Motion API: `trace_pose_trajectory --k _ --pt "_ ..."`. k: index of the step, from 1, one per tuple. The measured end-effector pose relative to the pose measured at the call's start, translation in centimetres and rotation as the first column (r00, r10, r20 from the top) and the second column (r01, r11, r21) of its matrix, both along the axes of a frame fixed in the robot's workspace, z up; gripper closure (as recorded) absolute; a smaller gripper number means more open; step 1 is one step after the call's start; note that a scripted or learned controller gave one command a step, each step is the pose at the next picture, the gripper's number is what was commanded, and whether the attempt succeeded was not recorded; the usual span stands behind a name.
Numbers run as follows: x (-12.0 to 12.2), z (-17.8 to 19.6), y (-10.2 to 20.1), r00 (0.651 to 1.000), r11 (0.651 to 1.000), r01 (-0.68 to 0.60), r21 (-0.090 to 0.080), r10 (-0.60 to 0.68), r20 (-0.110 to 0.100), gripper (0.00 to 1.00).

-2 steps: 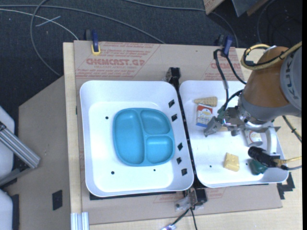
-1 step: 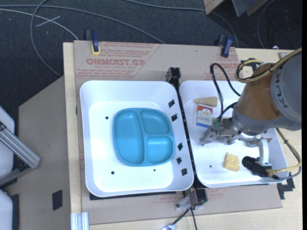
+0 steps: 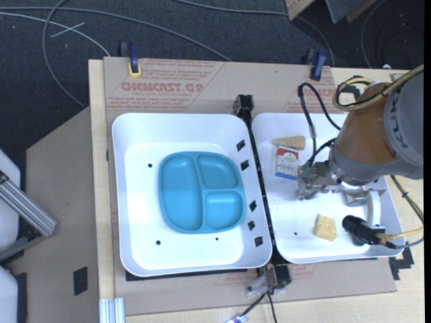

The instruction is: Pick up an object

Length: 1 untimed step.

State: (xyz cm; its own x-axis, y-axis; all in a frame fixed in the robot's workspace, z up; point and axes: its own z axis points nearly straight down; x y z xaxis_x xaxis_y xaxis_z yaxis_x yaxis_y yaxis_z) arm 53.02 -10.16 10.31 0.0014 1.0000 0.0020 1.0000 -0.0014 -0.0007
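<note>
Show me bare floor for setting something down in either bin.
Right bin: bare floor to the view's left of the yellow block. Left bin: bare margin all round the blue plate. Crowded at the right bin's back, where gripper, small box and tan wedge cluster.

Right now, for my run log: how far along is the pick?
Done: the tool is down in the right bin, close beside the small printed box. In hand: nothing visibly held; the box, the tan wafer and the yellow block all lie on the bin floor. Left: grip one and lift it clear.
</note>
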Motion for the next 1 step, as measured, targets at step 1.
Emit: trace_pose_trajectory --k 1 --pt "-0.32 4.39 -0.33 1.000 1.000 -0.001 -0.002 0.001 0.004 1.00"
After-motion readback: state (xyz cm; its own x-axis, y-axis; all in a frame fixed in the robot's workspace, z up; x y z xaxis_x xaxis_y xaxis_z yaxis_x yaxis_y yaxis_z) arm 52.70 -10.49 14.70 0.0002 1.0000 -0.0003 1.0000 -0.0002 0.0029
